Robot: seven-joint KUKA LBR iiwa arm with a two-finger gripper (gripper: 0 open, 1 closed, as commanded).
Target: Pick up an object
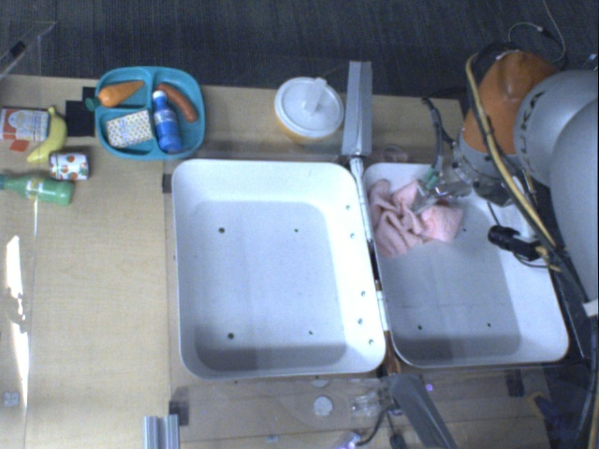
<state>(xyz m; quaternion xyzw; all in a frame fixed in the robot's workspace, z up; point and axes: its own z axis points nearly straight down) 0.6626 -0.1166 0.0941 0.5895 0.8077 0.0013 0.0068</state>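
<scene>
A crumpled pink cloth [408, 221] lies in the back left part of the right bin [487, 335]. My gripper [441, 188] is down at the cloth's upper right edge, touching or just above it. The grey arm with its orange band [510, 82] comes in from the right over the bin's back corner. Part of the cloth under the gripper is hidden.
The left bin [271, 279] sits beside the right one, with a metal divider [357, 110] behind where they meet. Behind the bins are a white lidded cup [309, 108] and a blue tray [150, 110] of toy food. A banana [49, 137], can [69, 166] and green bottle [37, 189] lie far left.
</scene>
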